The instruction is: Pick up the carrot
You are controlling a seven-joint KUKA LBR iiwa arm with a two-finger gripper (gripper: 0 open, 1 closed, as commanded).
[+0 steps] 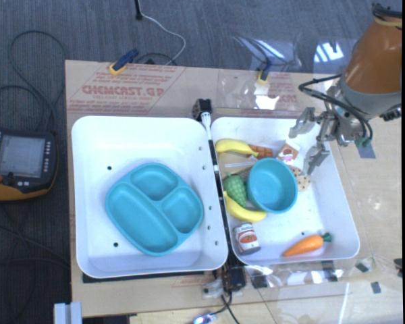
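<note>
The gripper (310, 142) hangs over the far right corner of the right bin (342, 201), its two fingers (316, 159) spread apart with nothing between them. Just beside the fingers, toward the middle of the bin, sits a small red and white packet (287, 154), and next to that a brownish bit I cannot make out. A little nearer to me and to the left of the gripper stands a blue bowl (272, 186). Beyond the bowl, along the bin's left side, lie a yellow banana (233, 147), a green bumpy vegetable (236, 190) and a second banana (245, 212) curling under the bowl's edge. A small can with a red label (246, 238) stands at the near left corner.

The carrot (304, 246) lies well apart from the gripper, at the near right end of the same bin, orange with its green tip pointing right, close to the front wall.

Further left, the other bin (88, 147) holds a blue divided plate (155, 208). Off the bench, on the carpet far to the left, rests a handheld controller with a screen (19, 164).
</note>
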